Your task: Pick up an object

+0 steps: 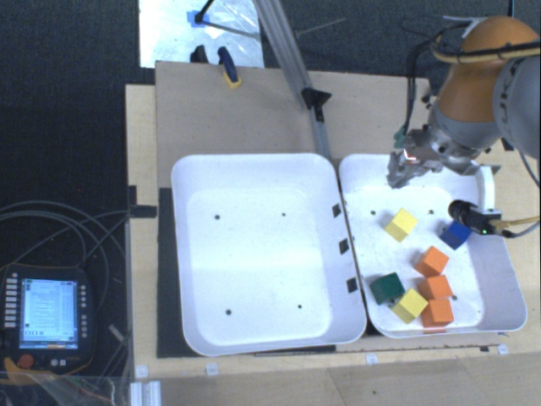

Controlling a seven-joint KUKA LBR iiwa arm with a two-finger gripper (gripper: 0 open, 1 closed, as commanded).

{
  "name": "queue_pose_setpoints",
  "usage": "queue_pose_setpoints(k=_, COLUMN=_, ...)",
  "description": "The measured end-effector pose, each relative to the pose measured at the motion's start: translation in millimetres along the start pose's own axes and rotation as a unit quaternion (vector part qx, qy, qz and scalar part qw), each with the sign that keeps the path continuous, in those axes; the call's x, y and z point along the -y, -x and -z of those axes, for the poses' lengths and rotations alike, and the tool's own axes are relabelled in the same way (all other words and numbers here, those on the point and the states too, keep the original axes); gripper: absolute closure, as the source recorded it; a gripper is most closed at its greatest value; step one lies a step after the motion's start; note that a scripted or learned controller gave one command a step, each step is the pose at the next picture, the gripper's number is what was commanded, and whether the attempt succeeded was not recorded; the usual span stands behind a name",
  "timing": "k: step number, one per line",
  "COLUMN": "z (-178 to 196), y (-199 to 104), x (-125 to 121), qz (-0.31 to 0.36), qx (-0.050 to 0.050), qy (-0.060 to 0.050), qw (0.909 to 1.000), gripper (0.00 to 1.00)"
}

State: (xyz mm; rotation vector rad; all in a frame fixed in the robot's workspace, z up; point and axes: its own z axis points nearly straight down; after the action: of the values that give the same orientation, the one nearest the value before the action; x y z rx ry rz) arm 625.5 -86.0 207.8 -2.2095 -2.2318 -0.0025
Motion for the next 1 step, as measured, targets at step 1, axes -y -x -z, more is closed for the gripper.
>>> queue_pose_setpoints(k=1, z=15.3, y=-46.4, x=9.2, qz=0.0, qx=0.0, qy=0.001, qw=1.0, gripper=1.0)
